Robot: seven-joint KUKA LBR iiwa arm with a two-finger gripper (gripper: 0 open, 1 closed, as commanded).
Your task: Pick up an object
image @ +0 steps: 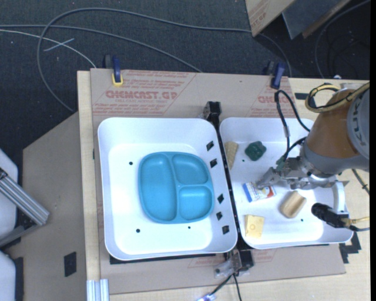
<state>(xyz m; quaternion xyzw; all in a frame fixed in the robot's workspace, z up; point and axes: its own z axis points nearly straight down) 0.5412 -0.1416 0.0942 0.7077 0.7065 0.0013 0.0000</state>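
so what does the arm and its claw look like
The arm is a thick rounded grey body with a wide orange-brown band above the wrist. The claw is a small grey metal assembly at its end. Black cables and a yellow-sheathed loop run along it.

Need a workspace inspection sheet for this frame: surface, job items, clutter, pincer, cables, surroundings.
Surface: bench board bearing left bin and right bin.
Job's things: right bin has green block, tan roll, yellow piece, small packet, pale wedge.
Clutter: blue divided plate in left bin.
Pincer: low over the packet, fingers unclear.
Cables: black lead across right bin; loops on floor.
Surroundings: cardboard box, clamps.
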